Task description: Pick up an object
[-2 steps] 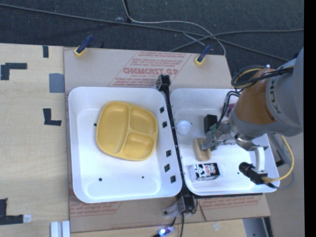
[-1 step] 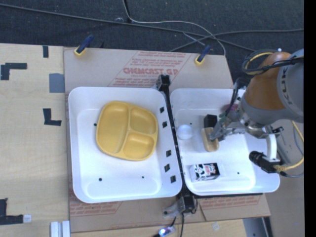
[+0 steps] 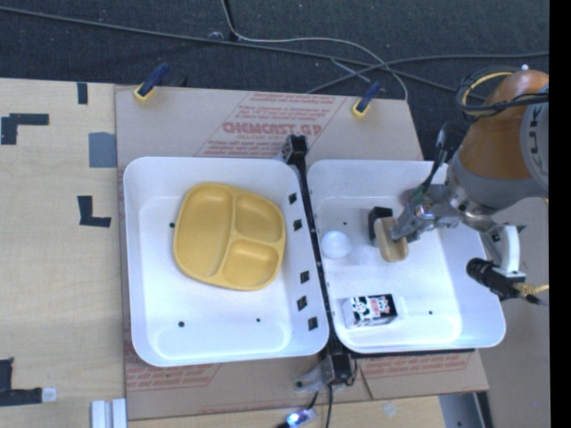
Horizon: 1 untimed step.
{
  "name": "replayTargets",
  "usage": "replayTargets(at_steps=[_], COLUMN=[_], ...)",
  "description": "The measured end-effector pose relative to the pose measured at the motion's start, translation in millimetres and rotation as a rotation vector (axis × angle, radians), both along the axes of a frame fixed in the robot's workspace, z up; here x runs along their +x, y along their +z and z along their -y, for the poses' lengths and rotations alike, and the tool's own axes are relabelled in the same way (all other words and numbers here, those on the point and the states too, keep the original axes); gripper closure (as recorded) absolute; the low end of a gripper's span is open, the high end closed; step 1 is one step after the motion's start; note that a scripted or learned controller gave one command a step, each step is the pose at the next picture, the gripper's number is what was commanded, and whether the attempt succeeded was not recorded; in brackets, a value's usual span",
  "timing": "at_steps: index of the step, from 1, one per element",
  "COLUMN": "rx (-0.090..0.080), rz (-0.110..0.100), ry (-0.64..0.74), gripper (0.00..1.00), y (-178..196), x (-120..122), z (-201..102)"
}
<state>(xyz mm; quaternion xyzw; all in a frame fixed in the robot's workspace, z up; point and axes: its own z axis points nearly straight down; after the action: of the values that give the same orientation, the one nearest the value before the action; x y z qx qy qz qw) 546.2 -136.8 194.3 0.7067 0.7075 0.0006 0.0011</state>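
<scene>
Bins are sitting side by side in the middle of the frame, on a brown cardboard sheet [image 3: 268, 127] held down by two yellow-and-blue clamps [image 3: 152, 82] along its upper edge. The left bin [image 3: 147, 328] is holding a yellow divided plate [image 3: 229, 235], which is lying flat in its upper half with three compartments facing up.

The right bin [image 3: 464, 328] is holding three loose things. A small white ball [image 3: 335, 244] is resting near its left wall, just right of the divider. A small black-and-white carton [image 3: 370, 309] is lying on its side toward the lower left of that bin, well apart from the ball. A tan wooden block [image 3: 391, 240] is standing near the bin's centre, with a small black piece [image 3: 378, 218] touching its upper left side.

The arm [image 3: 500, 150] is reaching in from the right edge of the frame, its orange band showing at the upper right. The gripper [image 3: 412, 225] is hanging low over the right bin, right at the block's upper right edge. How far the claw is spread, and whether it is gripping the block, I cannot tell from this angle.
</scene>
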Motion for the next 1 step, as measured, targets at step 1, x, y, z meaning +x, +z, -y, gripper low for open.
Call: replayTargets(at_steps=[1], rx=[-0.001], rz=[0.002], ry=[0.002], gripper=[1.0], y=[61.7], x=[4.0], z=[-5.3])
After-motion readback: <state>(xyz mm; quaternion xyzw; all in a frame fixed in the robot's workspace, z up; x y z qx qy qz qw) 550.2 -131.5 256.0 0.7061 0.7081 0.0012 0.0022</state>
